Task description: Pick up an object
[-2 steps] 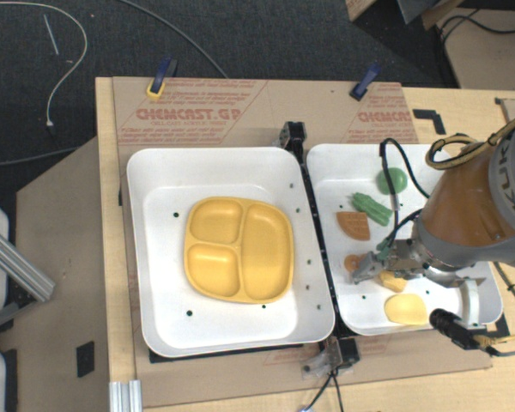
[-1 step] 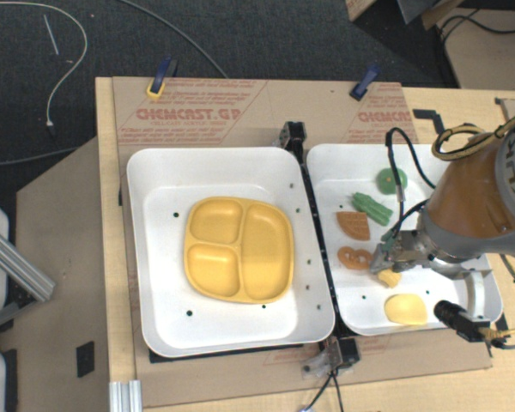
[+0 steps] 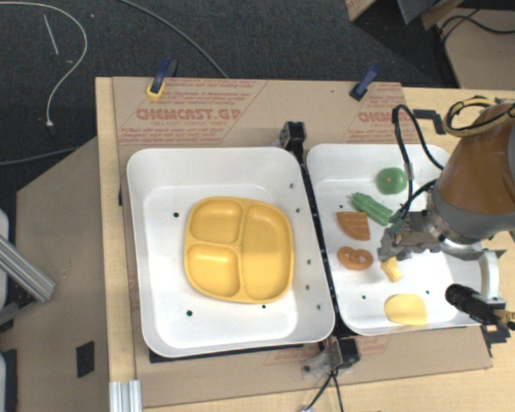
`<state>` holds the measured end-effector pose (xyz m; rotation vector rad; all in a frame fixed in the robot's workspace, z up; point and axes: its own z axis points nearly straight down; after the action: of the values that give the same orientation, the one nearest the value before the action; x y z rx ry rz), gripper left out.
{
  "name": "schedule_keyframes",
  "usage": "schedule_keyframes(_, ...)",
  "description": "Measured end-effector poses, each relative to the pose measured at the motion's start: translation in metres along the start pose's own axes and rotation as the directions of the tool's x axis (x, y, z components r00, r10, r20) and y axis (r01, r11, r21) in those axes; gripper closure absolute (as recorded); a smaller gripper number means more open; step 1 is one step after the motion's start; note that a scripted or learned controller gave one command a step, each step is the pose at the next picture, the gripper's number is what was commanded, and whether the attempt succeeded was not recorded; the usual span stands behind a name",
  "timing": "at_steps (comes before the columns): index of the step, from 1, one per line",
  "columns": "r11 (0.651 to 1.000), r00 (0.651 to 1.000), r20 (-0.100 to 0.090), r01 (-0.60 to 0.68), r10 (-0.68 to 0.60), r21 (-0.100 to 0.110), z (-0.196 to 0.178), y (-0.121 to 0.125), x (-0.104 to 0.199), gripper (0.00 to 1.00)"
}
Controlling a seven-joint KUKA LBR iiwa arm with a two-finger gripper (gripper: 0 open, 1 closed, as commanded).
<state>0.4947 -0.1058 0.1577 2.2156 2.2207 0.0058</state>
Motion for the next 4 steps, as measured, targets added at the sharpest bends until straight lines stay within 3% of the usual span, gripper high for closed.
schedule_keyframes(2,1.0,1.0,0.001,0.0,0.0,-0.003,-0.107,0.005,0.004,1.0)
schedule_keyframes(4,1.0,1.0,-0.004,0.003,-0.003,0.01,-0.089,0.017,0.099,1.0)
